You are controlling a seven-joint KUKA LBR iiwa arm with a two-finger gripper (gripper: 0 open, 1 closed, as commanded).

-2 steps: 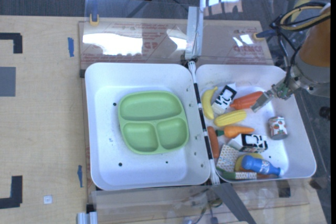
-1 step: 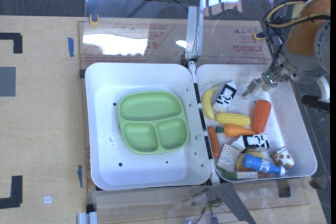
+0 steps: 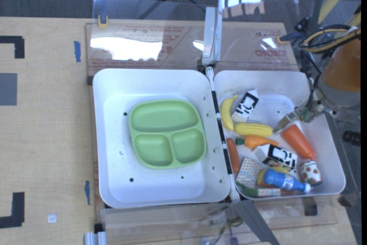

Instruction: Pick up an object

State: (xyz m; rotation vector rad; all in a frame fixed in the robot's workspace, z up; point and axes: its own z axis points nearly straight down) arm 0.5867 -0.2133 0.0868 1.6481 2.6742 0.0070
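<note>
My end effector sits low by the right bin's far right wall, just above the large carrot; I cannot tell its opening. Crowded toys nearby could deflect a grasp, or the carrot's taper could slip free.

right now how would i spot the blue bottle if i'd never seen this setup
Look in the right white bin, the crowded one, at its near edge. The blue bottle lies on its side there with a white cap; nothing else in the pile is blue.
</note>
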